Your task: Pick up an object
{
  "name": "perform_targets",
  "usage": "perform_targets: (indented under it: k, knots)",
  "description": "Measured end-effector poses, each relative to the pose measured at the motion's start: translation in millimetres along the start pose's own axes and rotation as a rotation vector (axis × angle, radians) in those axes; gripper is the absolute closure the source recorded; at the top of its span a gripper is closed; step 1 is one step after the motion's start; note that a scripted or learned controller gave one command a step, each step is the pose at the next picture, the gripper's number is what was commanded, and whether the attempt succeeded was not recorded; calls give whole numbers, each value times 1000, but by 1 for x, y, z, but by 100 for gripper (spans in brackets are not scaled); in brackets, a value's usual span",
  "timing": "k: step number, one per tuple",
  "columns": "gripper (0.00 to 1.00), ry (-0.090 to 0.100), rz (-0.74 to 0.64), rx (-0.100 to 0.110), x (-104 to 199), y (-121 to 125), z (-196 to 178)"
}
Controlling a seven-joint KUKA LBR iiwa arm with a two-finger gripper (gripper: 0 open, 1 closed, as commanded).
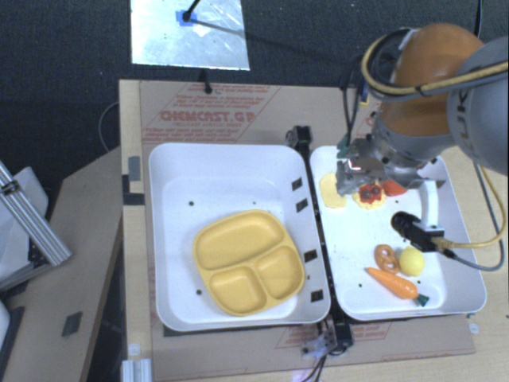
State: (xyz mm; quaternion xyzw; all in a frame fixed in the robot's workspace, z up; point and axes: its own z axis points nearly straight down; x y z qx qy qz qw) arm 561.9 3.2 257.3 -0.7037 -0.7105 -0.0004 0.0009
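Far left, an aluminium rail [28,221] slants across the edge of the tabletop [87,213]. Up top, a shiny silver sheet [187,22] lies on the dark floor. Just below it is a cardboard sheet [215,106] with red lettering, and both bins sit on that.

Into the left bin [171,173] now: one item here, a yellow tray [248,261] with three compartments. It lies flat and turned at an angle toward the bin's near right corner.

Across the black divider to the right bin [461,285], and this is where the things to pick up lie. At the bin's upper left is a pale yellow piece [328,191], with a red-and-orange piece [371,196] just beside it and a red piece [395,188] close on its right.

The arm [429,78], grey with its big orange band, comes in from the right. It is down low over that cluster, with the jaws right above the gap between the pale yellow piece and the red-and-orange one. Open or closed? I cannot tell from up here, and nothing can be seen between them.

Nearer the front of the bin and well apart from the cluster, a small pretzel [386,255] touches a yellow ball [412,261]. An orange carrot [391,283] lies slanted just below the pair.
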Motion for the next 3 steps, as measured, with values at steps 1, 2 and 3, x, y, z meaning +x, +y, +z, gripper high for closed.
perform_targets:
  k: [1, 2, 3]
  knots:
    - [100, 0, 0, 0, 41, -14, 7]
    - [100, 0, -1, -1, 98, -20, 8]
    - [0, -1, 6, -2, 94, -19, 8]
